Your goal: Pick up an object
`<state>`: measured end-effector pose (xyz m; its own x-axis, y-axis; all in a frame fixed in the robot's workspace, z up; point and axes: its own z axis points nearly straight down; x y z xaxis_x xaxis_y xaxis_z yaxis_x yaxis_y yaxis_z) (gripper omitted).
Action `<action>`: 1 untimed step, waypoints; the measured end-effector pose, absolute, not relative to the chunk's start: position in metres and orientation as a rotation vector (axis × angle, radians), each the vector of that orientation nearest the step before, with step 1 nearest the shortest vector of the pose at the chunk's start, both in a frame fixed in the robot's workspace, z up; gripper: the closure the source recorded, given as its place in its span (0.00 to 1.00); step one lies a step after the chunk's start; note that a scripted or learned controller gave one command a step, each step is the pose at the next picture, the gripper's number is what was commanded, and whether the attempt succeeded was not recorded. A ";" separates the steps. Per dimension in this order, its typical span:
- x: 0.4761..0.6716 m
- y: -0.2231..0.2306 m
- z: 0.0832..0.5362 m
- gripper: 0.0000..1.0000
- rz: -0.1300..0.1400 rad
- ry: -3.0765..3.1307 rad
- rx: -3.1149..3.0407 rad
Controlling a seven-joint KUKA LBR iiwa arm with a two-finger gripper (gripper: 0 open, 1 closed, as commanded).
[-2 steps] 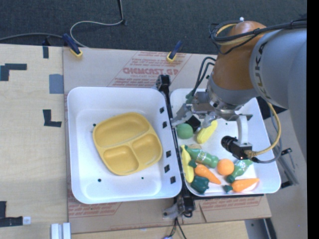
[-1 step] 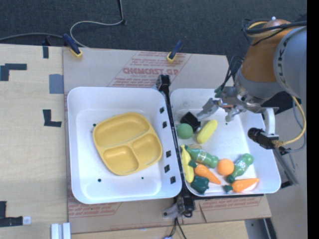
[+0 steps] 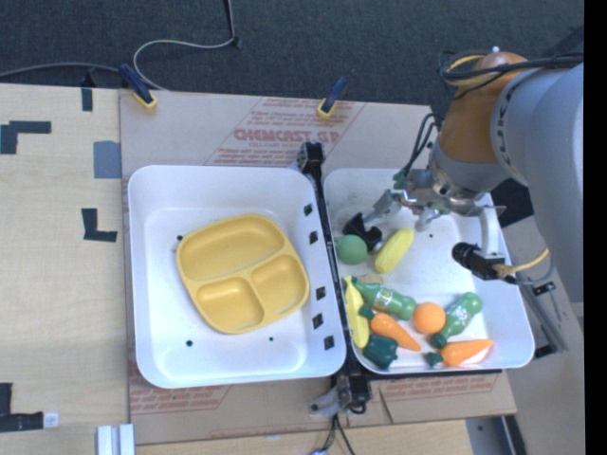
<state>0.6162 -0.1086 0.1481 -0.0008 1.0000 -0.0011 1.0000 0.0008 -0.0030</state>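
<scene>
a yellow toy (image 3: 394, 249) lay in the right bin (image 3: 517, 344), just below the pincer (image 3: 410, 218). the pincer hung low over it with its fingers spread wide and nothing between them. a green ball (image 3: 352, 248) sat just to the left of the yellow toy. further below were carrots (image 3: 395, 331) and an orange (image 3: 429, 318). far to the left, a yellow plate (image 3: 243, 271) lay in the left bin (image 3: 152, 282).

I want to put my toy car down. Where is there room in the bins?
Left bin: bare floor all around the yellow plate, widest along its front edge. Right bin: toys crowd the front, the arm hangs over the back; a small bare patch lies mid-right.
</scene>
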 end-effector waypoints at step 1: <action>0.567 -0.096 0.097 0.00 0.001 -2.221 -2.220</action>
<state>0.5674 -0.0963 0.0969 -0.0004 1.0000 0.0002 1.0000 0.0004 -0.0013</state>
